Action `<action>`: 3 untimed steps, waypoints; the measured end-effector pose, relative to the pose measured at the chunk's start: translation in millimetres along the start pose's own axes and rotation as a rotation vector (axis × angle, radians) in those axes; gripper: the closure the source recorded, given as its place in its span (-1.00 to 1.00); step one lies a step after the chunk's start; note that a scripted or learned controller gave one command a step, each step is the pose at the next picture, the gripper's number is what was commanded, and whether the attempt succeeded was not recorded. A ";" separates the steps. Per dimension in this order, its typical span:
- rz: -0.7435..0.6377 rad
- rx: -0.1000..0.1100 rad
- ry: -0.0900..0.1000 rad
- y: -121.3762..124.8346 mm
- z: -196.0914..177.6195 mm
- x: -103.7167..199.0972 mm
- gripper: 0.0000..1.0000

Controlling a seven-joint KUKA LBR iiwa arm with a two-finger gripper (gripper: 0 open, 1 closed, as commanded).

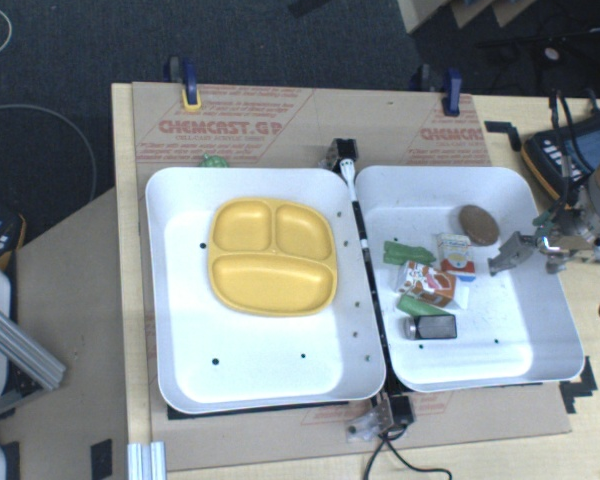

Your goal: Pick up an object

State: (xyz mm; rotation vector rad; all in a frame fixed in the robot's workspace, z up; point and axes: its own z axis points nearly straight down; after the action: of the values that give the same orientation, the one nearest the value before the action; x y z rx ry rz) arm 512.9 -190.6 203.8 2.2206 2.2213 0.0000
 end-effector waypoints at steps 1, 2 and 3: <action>-0.001 -0.002 0.004 5.3 102.0 45.5 -1.00; 0.004 -0.034 -0.002 20.8 101.9 77.2 -1.00; 0.010 -0.047 -0.020 17.2 103.5 89.5 -1.00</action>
State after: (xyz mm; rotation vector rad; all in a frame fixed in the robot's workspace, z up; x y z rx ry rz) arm 530.1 -101.2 100.3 2.1974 2.1772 0.0289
